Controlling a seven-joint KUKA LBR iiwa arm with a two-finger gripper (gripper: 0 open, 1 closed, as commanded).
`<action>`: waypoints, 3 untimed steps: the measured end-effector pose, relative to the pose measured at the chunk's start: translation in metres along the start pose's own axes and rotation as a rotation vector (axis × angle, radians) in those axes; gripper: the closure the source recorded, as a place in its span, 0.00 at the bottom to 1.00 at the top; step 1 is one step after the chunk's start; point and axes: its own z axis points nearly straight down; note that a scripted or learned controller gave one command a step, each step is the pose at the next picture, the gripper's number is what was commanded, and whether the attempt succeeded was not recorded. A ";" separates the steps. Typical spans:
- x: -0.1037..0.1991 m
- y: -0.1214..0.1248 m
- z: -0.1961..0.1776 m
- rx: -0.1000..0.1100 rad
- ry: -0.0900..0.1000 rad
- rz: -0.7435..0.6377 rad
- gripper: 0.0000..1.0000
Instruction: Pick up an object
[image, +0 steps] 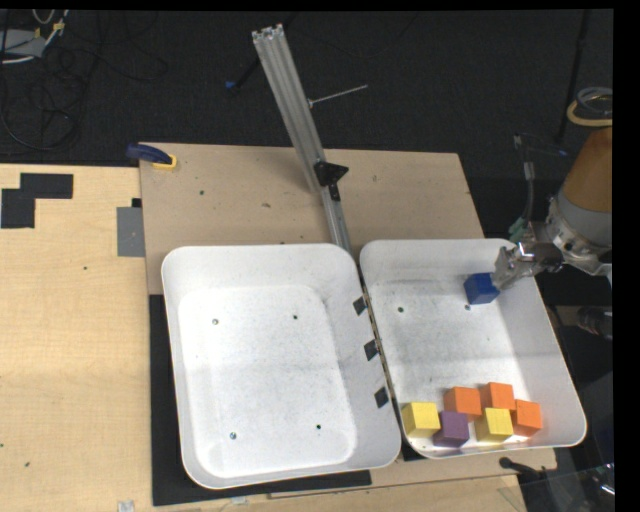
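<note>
Dark floor rings our pale wooden desk (250, 190), and we start at the tool (512, 262), hanging over the right bin (560, 360) near its far right rim. We cannot tell how it is set. Just beside it at eight o'clock sits the blue block (481, 289), squarish, resting on the bin floor. Further out at six o'clock, orange, yellow and purple blocks (475, 412) huddle against the near wall. Left bin (200, 270) lies at nine o'clock.

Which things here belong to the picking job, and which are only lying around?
For the job: end effector; blue block; orange, yellow and purple blocks; right bin.

Lying about: left bin; aluminium rail; blue clamp.
</note>
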 end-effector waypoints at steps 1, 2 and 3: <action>-0.001 0.001 -0.035 0.002 0.001 -0.003 1.00; 0.059 0.006 -0.027 0.008 0.005 -0.008 1.00; 0.114 0.005 -0.016 0.008 0.005 -0.007 1.00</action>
